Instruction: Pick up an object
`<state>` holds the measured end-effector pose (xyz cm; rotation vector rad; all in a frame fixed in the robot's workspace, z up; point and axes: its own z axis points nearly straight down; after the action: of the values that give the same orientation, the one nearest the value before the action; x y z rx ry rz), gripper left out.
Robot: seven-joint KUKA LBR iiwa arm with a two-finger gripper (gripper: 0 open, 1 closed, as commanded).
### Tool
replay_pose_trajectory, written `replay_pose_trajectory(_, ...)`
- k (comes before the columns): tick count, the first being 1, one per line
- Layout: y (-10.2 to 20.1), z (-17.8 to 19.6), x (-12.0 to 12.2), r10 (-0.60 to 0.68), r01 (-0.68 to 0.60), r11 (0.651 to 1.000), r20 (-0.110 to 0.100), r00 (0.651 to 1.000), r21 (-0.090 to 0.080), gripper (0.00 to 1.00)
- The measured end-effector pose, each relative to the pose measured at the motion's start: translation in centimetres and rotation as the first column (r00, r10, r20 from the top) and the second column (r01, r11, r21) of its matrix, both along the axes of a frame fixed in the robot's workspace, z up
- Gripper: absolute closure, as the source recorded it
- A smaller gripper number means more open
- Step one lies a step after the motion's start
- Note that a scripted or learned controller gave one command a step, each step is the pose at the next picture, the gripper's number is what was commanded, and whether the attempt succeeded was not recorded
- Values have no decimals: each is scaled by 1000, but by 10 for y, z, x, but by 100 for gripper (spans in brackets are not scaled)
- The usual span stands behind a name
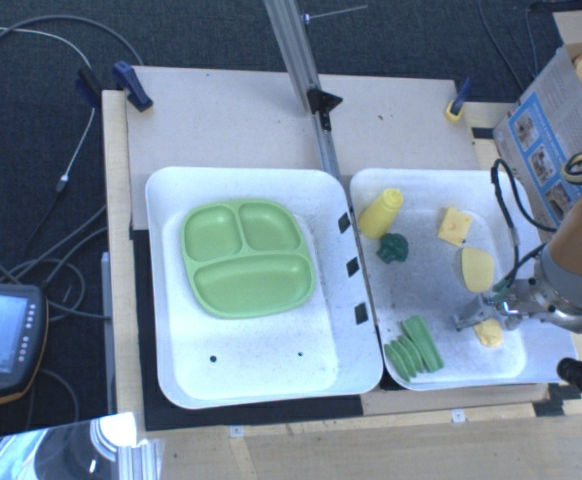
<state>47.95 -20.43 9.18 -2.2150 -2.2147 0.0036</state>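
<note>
The right bin (531, 363) holds several items. A yellow bottle (380, 213) lies at its far left, with a dark green broccoli piece (393, 249) just below it. A yellow cube (455, 226) and a pale yellow oval piece (477, 268) sit toward the middle right. A green ridged piece (415, 347) lies near the front wall. My gripper (483, 315) hangs low over the right part of this bin, just below the oval piece. A small yellow piece (489, 335) lies right under or beside it; whether it is gripped is unclear.
The left bin (171, 348) carries a light green divided plate (248, 258). A metal pole (296, 38) slants down to the gap between the bins. A printed box (556, 133) stands at the right, and cables hang by the arm (576, 268).
</note>
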Motion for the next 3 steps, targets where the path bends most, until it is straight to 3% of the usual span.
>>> replay_pose_trajectory(1,-1,15,3,0,0,1000,10,1000,-5,100)
replay_pose_trajectory(3,1,112,5,2,-2,1000,15,1000,-8,100)
